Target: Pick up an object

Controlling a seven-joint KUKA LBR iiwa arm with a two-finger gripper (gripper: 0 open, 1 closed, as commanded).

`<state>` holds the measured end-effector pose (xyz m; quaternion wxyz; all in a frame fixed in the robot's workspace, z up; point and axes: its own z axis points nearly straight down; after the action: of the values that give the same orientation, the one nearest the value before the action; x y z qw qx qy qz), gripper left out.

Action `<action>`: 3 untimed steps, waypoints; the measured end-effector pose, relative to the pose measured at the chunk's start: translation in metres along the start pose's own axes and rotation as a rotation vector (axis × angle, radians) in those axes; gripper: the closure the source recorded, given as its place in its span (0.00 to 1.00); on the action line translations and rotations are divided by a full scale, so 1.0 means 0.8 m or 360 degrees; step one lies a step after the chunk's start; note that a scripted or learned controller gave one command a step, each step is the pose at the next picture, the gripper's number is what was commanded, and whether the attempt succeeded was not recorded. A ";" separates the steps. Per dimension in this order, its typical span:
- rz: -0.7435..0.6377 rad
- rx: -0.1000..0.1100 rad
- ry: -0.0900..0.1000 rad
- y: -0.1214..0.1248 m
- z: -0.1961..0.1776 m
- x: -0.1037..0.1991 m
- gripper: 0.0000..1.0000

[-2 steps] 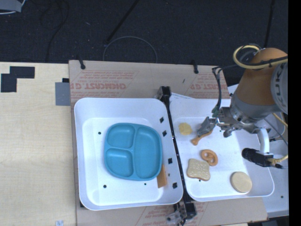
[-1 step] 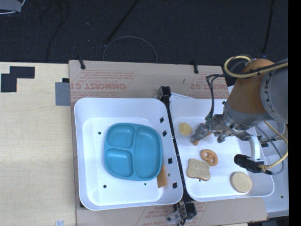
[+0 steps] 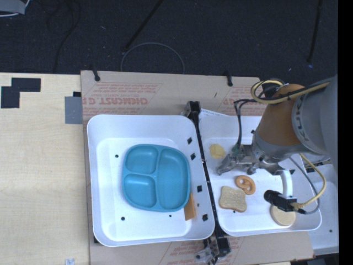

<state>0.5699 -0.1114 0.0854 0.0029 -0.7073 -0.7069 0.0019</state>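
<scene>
Tool [image 3: 230, 164] open, just above pretzel [image 3: 245, 184]

blue divided plate [image 3: 156, 176] in left bin [image 3: 105, 137], cardboard sheet [image 3: 138, 95] beneath

The bench [image 3: 38, 164] bears two white bins [image 3: 105, 131] on printed cardboard [image 3: 138, 95].
</scene>
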 end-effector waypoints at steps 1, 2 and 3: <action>0.0010 -0.0002 0.0000 0.000 -0.016 -0.002 1.00; 0.0011 -0.0014 -0.0003 -0.010 -0.088 -0.003 1.00; -0.0002 -0.0013 -0.0002 -0.009 -0.141 0.000 1.00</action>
<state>0.5631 -0.1117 0.1985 -0.0005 -0.7068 -0.7074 -0.0005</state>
